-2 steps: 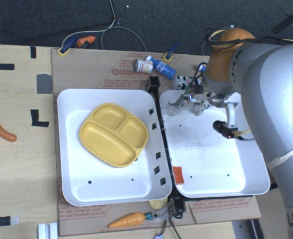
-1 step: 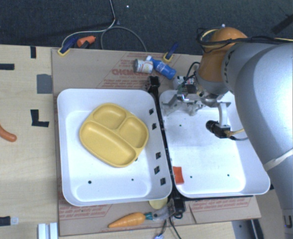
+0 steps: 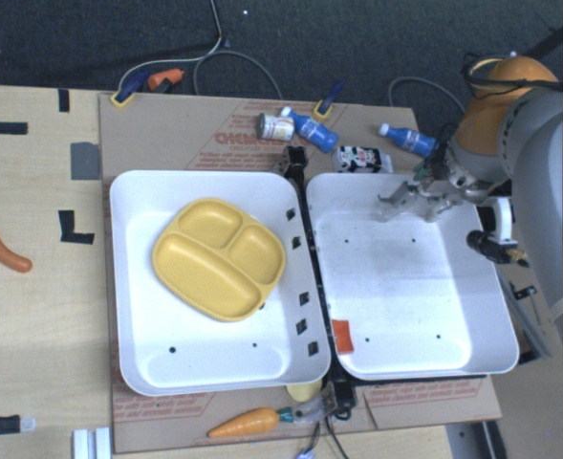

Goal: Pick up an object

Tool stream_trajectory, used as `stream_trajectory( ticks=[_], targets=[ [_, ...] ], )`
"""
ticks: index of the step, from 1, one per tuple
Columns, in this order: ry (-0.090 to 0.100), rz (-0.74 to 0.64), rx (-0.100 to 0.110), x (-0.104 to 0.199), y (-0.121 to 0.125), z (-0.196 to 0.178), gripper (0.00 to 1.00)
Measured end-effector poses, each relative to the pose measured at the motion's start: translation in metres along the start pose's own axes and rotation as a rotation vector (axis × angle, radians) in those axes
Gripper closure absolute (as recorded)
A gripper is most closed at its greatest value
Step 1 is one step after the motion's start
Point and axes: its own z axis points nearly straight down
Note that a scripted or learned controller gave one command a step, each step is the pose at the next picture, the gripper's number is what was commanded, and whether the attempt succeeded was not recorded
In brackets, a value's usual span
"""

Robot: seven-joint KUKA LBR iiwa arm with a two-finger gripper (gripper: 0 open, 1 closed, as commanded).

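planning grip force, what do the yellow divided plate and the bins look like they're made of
Yellow divided plate: likely moulded plastic, semi-matte; uniform colour, soft rounded compartment ridges, faint sheen.
Left bin and right bin: probably thin formed plastic, smooth white; rounded corners and a rolled rim suggest it, though painted metal cannot be ruled out.

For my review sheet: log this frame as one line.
arm: over right bin's far edge | claw: low, nothing seen held | left bin: yellow divided plate | right bin: small orange piece
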Motion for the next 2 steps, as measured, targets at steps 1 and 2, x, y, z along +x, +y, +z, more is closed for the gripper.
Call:
stream_trajectory(
  ticks=[1, 2],
  targets=[
    [0.000, -0.010, -0.001, 0.081, -0.067, -0.001, 0.00],
    [0.002, -0.013, -0.002, 0.123, -0.007, 0.001, 0.00]
  ],
)
